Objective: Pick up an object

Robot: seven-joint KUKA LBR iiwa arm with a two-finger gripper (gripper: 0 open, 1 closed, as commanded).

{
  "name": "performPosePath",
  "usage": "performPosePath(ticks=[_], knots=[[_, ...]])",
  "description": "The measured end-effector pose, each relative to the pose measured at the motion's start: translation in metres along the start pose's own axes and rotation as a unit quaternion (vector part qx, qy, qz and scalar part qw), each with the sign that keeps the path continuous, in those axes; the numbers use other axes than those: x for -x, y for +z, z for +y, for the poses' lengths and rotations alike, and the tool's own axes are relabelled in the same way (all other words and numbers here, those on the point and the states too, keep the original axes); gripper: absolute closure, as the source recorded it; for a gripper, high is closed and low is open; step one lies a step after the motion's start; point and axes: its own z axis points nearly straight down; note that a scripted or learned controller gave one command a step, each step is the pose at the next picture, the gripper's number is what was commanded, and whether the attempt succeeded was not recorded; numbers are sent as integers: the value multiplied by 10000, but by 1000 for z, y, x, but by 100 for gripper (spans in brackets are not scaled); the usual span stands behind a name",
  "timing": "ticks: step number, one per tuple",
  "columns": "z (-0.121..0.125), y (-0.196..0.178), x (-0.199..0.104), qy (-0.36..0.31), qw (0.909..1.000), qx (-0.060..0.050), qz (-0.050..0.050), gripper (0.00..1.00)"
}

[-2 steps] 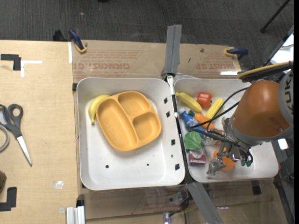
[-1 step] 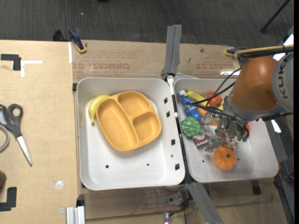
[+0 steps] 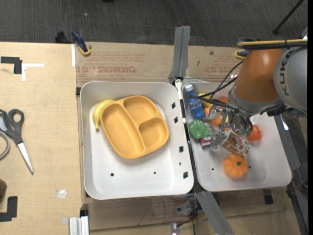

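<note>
Orange-banded grey arm [image 3: 266,77] reaches in from the right edge, wrist over the upper part of the right bin [image 3: 274,177]. Gripper [image 3: 229,125] sits low among the clutter at centre-right of frame. Claw state: cannot tell, blocked by cabling and items around it.

Right bin contents, all bunched in its upper-left half:
- blue bottle [image 3: 194,104] along the left wall, white cap toward the top
- green leafy toy [image 3: 199,129] just below the bottle
- small dark-and-red packet [image 3: 208,142] beside the green piece
- brown printed pouch [image 3: 236,144] just below the gripper, tilted
- small orange pumpkin [image 3: 235,166] lower down, apart from the pouch
- red-orange round piece [image 3: 254,132] to the right of the gripper
- orange bit [image 3: 221,102] partly hidden under the arm

Left bin [image 3: 98,177], centre of frame: yellow-orange divided plate [image 3: 133,125] with three compartments, tilted diagonally; banana [image 3: 99,110] tucked against its upper-left rim, touching.

Left of frame, on the wooden bench [image 3: 39,111]: scissors [image 3: 17,133], grey handles. Cardboard sheet [image 3: 127,62] lies behind the bins; blue clip [image 3: 80,43] at its upper-left corner.
</note>
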Motion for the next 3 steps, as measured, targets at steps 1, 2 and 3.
performPosePath(ticks=[1,2,3], knots=[[6,0,28,366,9993,0,5,0],[7,-10,30,357,9994,-4,-21,100],[-37,-183,45,589,9983,-2,6,100]])
